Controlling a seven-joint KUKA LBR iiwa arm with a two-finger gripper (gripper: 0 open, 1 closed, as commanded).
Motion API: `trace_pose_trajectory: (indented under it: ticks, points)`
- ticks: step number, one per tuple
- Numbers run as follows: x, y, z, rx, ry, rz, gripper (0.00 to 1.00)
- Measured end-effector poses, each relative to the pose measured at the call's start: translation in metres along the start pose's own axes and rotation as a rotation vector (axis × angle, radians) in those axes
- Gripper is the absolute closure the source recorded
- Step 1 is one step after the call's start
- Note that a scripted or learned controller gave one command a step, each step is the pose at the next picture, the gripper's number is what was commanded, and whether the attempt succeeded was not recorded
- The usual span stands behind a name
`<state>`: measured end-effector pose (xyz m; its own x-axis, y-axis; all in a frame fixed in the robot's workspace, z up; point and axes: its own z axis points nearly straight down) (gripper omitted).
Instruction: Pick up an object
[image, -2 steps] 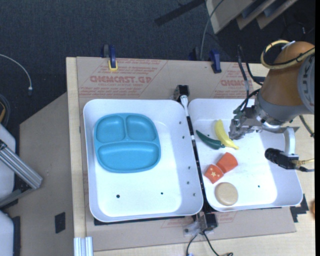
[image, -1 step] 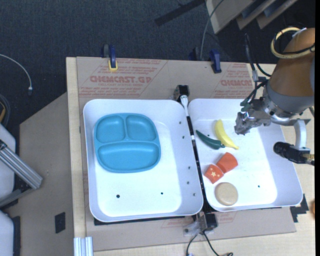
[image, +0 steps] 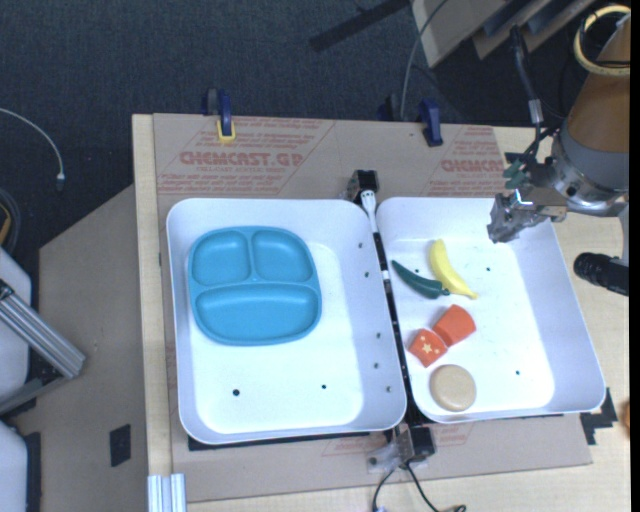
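Banana (image: 449, 268), yellow, lies in the right bin (image: 560, 310), touching a green pepper (image: 418, 280) on its left; an orange block (image: 455, 325), a red block (image: 427, 346) and a tan disc (image: 452, 387) sit below it. End effector (image: 508, 222) hovers up-right of the banana, gripping nothing; whether it is spread I cannot tell.

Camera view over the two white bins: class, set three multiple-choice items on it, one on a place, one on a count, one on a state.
1. Where does the blue divided plastic plate lie?
A. left bin
B. right bin
C. bare bench

2. How many compartments does it have?
A. two
B. three
C. five

3. Where is the gripper?
A. above the right bin's far edge
B. on the plate
C. outside both bins

Answers: 1 A, it rests in the left white bin. 2 B, two small, one long. 3 A, beyond the yellow toy banana.
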<state>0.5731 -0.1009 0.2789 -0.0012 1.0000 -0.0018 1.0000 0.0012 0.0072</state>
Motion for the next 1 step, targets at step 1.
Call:
trace_pose_trajectory:
  ticks: [1]
  points:
    - [0.0541,-0.0018,0.019,0.01,0.003,-0.004,1.0]
